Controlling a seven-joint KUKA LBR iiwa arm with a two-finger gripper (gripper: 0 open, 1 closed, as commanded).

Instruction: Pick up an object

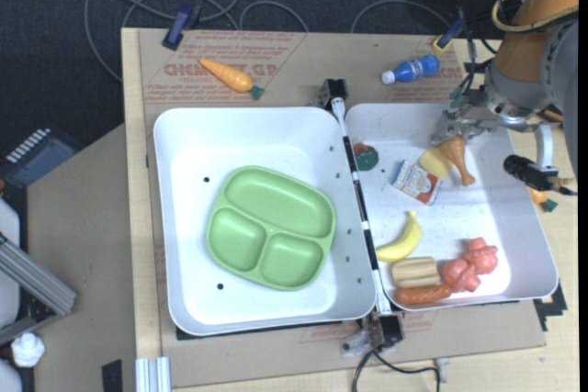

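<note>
The fingers hang over the upper part of the right bin, and their tips look closed about the narrow end of a tan drumstick-shaped toy, though the view is too small to be certain of the grip. The toy slants down to the left from them, its broad pale end near a small white and red carton.

The tabletop is a tan board carrying both bins side by side. The left bin holds a green divided plate with three compartments, lying near its middle. The grey arm with its orange band comes in from the right edge above the right bin.

In the right bin, along the lower edge, lie a pink knobbly toy, a tan bun-like piece and a red-orange sausage shape just below it, all close together. A yellow banana lies just above the bun. A small dark green and red item sits near the bin's upper left corner.

On the tabletop behind the bins lie an orange carrot at the left and a blue and white bottle on its side at the right. A blue clip sits at the board's far left corner.
</note>
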